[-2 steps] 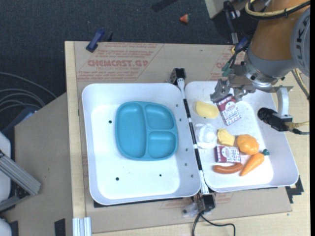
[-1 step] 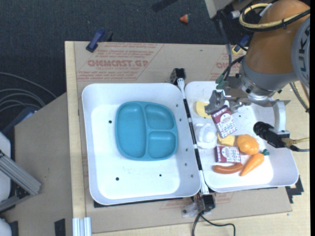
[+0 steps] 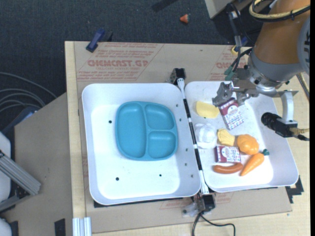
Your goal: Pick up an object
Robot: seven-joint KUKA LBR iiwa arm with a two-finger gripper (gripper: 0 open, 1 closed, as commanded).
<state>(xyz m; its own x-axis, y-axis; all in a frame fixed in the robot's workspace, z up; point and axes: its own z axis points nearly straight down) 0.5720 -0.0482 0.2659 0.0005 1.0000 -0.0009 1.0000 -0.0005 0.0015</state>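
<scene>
My gripper (image 3: 225,95) hangs over the back of the right bin (image 3: 281,177). Its tip is right at the top edge of a small maroon-and-white carton (image 3: 233,115), which lies tilted below it. A yellow wedge (image 3: 207,109) rests just left of the carton. Toward the front lie a white crumpled item (image 3: 205,133), a yellow block (image 3: 226,137), an orange (image 3: 247,143), a carrot (image 3: 252,163), a sausage (image 3: 227,169) and a second carton (image 3: 227,154). From this angle I cannot see whether anything is gripped.
The left bin (image 3: 98,171) holds a blue divided plate (image 3: 146,130). A black part (image 3: 275,123) of the arm's hardware juts over the right bin's right side. The bins sit on a cardboard-covered bench (image 3: 123,60).
</scene>
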